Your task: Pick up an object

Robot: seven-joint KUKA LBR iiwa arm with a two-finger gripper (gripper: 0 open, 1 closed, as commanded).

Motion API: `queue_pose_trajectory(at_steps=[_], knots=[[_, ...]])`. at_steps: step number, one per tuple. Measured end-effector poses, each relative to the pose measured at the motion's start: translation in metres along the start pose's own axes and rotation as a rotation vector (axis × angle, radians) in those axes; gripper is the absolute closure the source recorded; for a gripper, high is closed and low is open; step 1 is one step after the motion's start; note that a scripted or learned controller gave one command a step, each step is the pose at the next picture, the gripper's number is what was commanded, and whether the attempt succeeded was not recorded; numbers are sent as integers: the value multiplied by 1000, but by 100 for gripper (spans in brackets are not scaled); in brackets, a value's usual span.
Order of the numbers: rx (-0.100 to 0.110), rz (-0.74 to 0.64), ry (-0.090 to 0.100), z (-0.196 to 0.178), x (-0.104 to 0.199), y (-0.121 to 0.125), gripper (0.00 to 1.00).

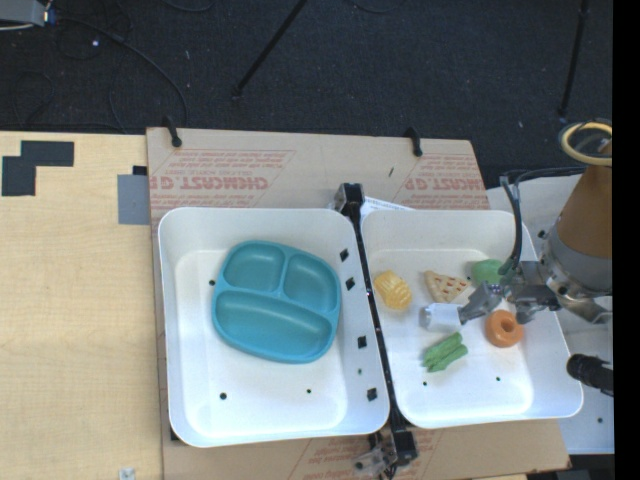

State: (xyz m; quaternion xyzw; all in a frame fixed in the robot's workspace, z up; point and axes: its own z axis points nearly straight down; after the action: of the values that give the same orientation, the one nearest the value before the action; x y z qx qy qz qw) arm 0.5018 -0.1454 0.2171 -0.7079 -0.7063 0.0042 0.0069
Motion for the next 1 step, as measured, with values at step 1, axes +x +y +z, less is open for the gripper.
queue_pose_trajectory(at_steps=[1], knots=[[-11,-2,-2,-6,0,2,0]])
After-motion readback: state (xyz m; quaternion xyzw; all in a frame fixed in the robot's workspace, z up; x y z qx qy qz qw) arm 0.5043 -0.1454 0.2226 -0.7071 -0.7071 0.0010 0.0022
